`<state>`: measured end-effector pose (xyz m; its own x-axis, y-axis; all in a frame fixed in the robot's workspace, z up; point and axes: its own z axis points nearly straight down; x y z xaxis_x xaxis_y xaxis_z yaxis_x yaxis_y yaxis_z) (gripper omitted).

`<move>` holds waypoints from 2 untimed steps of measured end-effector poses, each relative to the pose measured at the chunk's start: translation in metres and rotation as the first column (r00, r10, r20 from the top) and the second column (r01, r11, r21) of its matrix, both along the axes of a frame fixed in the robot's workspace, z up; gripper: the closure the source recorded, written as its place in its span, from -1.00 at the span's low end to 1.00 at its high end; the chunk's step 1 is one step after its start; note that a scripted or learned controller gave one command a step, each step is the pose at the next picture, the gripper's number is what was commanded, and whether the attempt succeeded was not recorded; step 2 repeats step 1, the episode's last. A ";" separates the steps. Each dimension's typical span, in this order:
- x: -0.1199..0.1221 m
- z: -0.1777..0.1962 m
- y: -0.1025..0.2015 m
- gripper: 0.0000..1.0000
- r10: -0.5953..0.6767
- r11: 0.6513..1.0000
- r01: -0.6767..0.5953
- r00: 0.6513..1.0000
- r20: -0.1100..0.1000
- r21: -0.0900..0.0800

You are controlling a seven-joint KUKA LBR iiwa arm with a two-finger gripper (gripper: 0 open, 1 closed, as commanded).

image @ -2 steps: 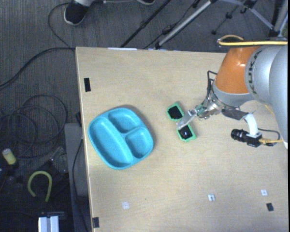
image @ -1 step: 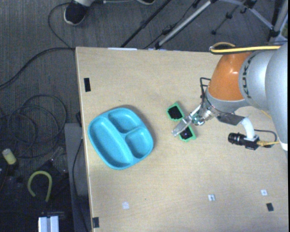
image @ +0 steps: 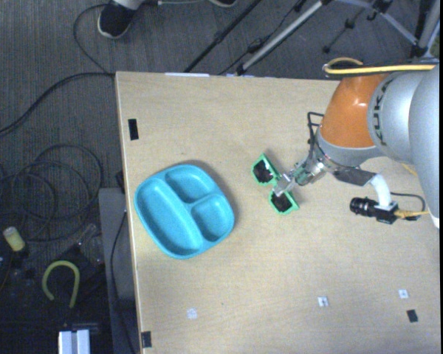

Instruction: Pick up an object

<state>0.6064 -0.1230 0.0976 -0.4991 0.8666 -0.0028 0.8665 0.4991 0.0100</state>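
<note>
- Lying flat on the bench (image: 229,301), the blue tray (image: 184,209) has its long axis from upper-left to lower-right.
- It lies left of the gripper (image: 273,184), apart.
- The green-tipped fingers (image: 263,169) are spread open, holding nothing.

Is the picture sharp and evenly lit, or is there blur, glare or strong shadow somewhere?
In the camera view the light is soft and even; the blue tray casts only a faint shadow on the bench, and its surface shows mild sheen, no hard glare. The gripper and its green fingertips look slightly soft; the whole picture is somewhat grainy.
</note>
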 end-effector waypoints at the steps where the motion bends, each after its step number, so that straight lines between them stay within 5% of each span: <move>1: 0.011 0.130 0.063 1.00 0.020 1.000 -0.020 1.000 -0.009 -0.003; 2: 0.011 0.130 0.063 1.00 0.020 1.000 -0.020 1.000 -0.009 -0.003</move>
